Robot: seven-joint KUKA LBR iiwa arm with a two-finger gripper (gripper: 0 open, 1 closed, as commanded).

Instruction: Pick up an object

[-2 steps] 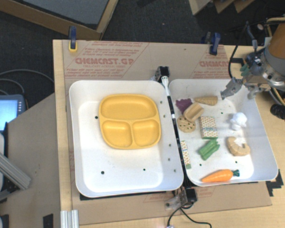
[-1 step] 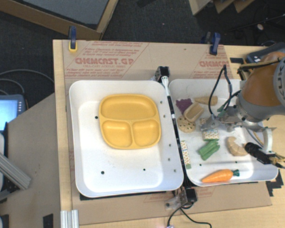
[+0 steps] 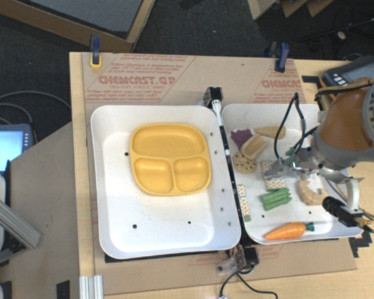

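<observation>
Scanning from the far side, the left shallow white bin (image 3: 112, 185) carries one thing, a yellow three-compartment plastic plate (image 3: 171, 158), with bare floor around it. Past the raised divider rim (image 3: 227, 167), the right shallow white bin (image 3: 255, 226) is where the targets are. Just beyond that divider sit a purple toy piece (image 3: 240, 136), a tan bread-like slice (image 3: 254, 147) and a round speckled cookie (image 3: 240, 162). Further from the divider lies a green ridged toy vegetable (image 3: 275, 199), and nearest the bin's front edge an orange toy carrot (image 3: 287, 230).

The grey gripper (image 3: 280, 170) hangs low over the middle cluster, beside a small patterned block (image 3: 275, 182); whether it is spread or pinched, I cannot tell.

The risk, as I judge it, is crowding: pieces lie close together, so a descent could nudge a neighbour or catch two. Dangling black cables (image 3: 293, 120) could also snag. The carrot has open floor around it, though the front wall is close.
</observation>
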